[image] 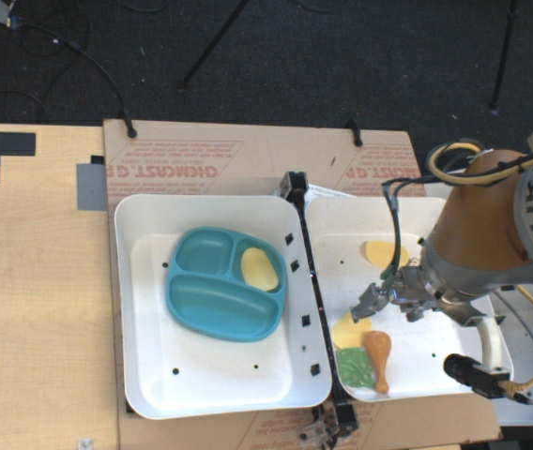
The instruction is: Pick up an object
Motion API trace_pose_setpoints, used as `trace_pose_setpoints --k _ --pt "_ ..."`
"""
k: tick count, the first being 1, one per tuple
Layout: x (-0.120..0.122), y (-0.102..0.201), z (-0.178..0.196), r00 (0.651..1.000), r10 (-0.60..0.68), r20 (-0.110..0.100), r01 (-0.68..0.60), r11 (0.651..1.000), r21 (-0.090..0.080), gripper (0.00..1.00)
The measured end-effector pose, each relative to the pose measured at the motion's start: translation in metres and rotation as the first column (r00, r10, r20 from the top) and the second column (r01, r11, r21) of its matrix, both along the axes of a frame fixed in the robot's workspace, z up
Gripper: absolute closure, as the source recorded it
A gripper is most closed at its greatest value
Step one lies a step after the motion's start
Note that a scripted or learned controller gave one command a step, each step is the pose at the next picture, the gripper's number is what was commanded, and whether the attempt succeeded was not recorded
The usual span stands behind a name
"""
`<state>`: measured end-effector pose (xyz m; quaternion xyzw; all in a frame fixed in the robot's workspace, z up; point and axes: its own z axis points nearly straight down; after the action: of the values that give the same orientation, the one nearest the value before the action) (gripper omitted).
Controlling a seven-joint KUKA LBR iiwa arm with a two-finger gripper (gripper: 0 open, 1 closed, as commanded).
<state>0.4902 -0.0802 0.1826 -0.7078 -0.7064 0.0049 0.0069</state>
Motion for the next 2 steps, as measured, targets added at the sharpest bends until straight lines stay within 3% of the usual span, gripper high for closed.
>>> trace_pose_setpoints --k 1,2 --pt "0.003 0.000 0.005 1.000 0.002 0.011 -0.001 1.000 -0.001 0.00" --pt "-0.001 -0.004 -0.039 1.000 0.001 0.008 -0.001 1.000 -0.001 0.00"
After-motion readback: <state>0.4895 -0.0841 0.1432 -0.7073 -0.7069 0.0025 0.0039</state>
